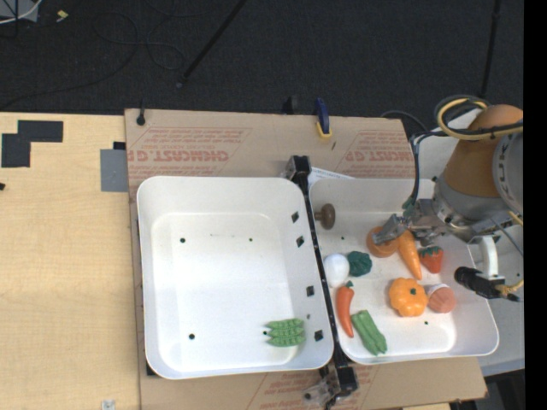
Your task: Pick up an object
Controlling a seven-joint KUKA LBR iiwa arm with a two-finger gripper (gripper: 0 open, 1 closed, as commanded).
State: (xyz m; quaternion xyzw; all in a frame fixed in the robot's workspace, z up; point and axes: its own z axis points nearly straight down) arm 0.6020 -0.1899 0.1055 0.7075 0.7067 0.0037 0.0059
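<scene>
At the near edge of the right white plastic bin (479, 344) lie a long green toy pea pod (370, 332) and a thin red toy chili pepper (344, 307), close together. In the left white bin (171, 229) a bumpy green toy vegetable (285, 332) sits alone in the near corner. A bit farther in are a round orange toy pumpkin (408, 297), a small pink ball (441, 299), a white egg shape (336, 267) and a dark green lump (359, 263). Past those, the gripper (400, 229) is down low over a long orange toy carrot (409, 254) and a round orange piece beside it. I think the arm is going for a grab there. The dark metal blurs into the toys, so I cannot tell how the gripper is set or if it holds anything. Next it should pinch the carrot and lift straight up. The grey arm (479, 195) is cut off on the right, and a small brown knob (326, 216) sits farther back.
</scene>
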